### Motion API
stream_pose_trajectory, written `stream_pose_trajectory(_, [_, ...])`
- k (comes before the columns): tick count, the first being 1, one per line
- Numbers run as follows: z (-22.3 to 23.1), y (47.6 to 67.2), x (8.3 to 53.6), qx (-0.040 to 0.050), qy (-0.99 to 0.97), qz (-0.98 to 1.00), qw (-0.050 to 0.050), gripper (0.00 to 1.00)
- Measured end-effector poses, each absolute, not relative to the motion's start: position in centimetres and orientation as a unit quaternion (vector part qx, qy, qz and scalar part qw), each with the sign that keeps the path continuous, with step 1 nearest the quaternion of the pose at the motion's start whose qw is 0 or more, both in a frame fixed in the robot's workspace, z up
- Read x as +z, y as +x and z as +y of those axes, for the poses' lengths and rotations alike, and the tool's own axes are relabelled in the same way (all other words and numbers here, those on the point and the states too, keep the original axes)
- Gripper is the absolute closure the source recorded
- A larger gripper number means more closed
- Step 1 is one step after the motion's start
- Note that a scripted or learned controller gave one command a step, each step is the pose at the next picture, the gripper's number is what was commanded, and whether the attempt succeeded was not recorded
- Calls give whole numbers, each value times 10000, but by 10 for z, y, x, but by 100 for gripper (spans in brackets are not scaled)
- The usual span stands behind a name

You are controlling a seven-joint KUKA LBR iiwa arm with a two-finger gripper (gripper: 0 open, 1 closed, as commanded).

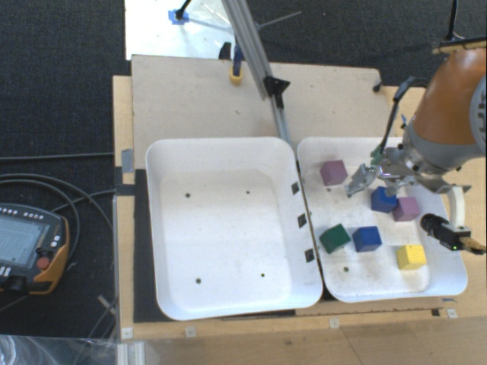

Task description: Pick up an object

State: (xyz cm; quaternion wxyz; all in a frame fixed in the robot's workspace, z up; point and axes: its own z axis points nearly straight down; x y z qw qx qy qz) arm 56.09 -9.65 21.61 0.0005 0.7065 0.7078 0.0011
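Two bins sit on the bench; the left bin [221, 226] lies well off to the gripper's left in view, bare of blocks, and the right bin [380, 287] lies directly under the gripper and carries all six blocks. Above it the arm [449, 105] reaches in from the right, its orange band over the wrist; the gripper [378, 181] hangs low over the bin's upper middle, and I cannot tell whether it is parted or closed, nor whether anything sits in it.

Closest is a blue block [383, 199], just below and beside the gripper, touching a purple block [406, 208] on its far side; another purple block [333, 172] lies near on the gripper's other side; a second blue block [367, 238] and a green block [335, 238] sit further toward the near rim, and a yellow block [411, 257] furthest.

My judgement: the step in hand is the approach or descent onto the nearest blue block; the next move calls for centring on it without catching its purple neighbour, closing, then lifting straight up.
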Motion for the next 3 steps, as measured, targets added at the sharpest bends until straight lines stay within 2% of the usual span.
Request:
stream_pose_trajectory(1, [-96, 534, 112, 75, 7054, 7087, 92, 0])
stream_pose_trajectory(2, [-94, 495, 108, 113, 7081, 7059, 159, 0])
stream_pose_trajectory(3, [-144, 515, 91, 10, 7075, 7067, 35, 0])
